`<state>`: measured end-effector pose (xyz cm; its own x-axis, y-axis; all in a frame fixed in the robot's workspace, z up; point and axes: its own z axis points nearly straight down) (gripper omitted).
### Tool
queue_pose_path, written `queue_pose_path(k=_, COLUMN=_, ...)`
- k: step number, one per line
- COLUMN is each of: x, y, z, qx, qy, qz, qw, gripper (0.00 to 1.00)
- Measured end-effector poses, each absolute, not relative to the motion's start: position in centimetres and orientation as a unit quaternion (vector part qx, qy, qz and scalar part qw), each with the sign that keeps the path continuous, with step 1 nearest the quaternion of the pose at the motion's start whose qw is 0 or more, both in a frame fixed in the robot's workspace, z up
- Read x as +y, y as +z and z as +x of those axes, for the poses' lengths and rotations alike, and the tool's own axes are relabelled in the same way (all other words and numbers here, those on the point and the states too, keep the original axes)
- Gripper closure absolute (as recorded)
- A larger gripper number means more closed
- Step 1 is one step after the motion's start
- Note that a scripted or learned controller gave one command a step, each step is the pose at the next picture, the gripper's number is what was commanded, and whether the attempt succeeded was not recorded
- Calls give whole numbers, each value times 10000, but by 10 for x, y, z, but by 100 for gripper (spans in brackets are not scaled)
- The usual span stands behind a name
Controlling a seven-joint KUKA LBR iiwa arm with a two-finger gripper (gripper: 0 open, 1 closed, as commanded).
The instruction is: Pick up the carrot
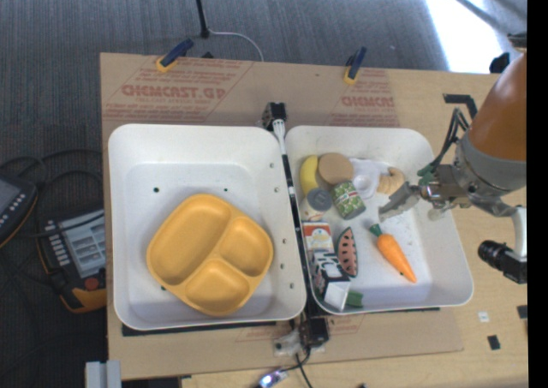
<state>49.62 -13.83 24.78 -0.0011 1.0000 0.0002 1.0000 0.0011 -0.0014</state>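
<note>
The carrot [395, 255] lies flat in the right bin [451, 279], with its green top pointing up-left and its tip down-right. It has bare white floor on both long sides.

The gripper [402, 199] hangs just above the carrot's green end, reaching in from the right. Its fingers look a little apart, and nothing is between them — the carrot is not held yet.

To do this step well, I think the fingers should move toward the fat middle of the carrot, not the thin tip. They should turn so they close across the carrot, one on each long side. Then go straight down and squeeze gently, so it does not roll away.

Other things sit close. A watermelon slice [346, 252] lies just left of the carrot. A green can [348, 200] and a banana [308, 175] sit higher up in the bin, and a small box [318, 237] is by the left wall. The slice is the one most likely to get bumped — the fingers should stay clear of it.

The left bin [137, 164] holds a yellow plate [210, 251], well apart from all this. Both bins rest on the surface [479, 335].
</note>
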Motion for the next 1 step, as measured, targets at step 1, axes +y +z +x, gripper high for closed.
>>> queue_pose_path(k=1, x=-159, y=94, z=499, qx=-6955, qy=0, qz=-7185, qw=0, gripper=0)
